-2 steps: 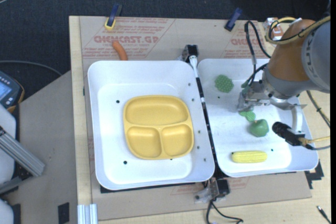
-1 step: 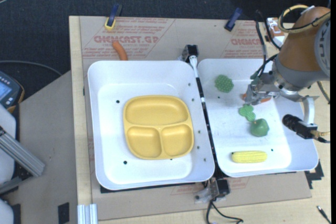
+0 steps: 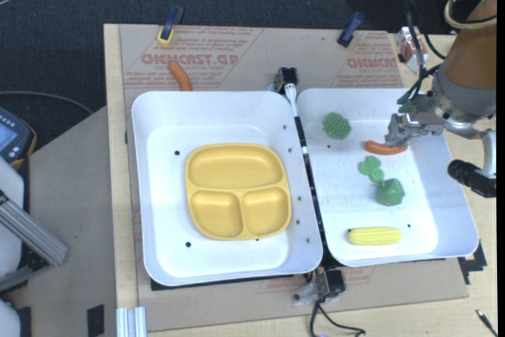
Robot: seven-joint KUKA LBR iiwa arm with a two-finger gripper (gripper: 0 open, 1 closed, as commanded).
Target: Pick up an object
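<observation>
Tool over orange-red sausage, slim, curved, lying flat in right bin; tool state unclear.

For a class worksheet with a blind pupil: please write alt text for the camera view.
A grey robot arm's pincer hangs over an orange sausage in the right white bin, which also holds green toy vegetables and a yellow corn cob. The left bin holds a yellow divided plate.

Tray in the left bin, in the right bin a sausage under my gripper, a ball to its left, broccoli nearer, corn nearest, another sausage on the bench behind the left bin.
</observation>
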